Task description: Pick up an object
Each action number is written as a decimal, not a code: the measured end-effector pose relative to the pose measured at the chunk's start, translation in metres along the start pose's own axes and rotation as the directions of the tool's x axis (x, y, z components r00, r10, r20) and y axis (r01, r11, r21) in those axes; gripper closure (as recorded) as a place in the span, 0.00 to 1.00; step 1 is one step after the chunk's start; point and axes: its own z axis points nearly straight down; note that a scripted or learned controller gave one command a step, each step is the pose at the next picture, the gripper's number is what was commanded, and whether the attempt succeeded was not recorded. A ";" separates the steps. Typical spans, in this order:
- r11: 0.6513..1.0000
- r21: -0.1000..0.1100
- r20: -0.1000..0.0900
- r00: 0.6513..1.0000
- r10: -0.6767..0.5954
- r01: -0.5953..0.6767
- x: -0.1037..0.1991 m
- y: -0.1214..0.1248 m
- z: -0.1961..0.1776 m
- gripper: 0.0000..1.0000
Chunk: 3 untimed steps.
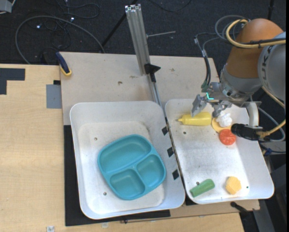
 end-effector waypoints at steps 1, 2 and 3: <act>1.000 -0.004 0.001 1.000 0.000 0.000 0.000 0.001 -0.002 0.00; 1.000 0.004 -0.001 1.000 -0.002 0.002 0.007 0.001 0.061 0.00; 1.000 0.001 0.000 1.000 -0.001 0.001 0.014 0.007 0.111 0.00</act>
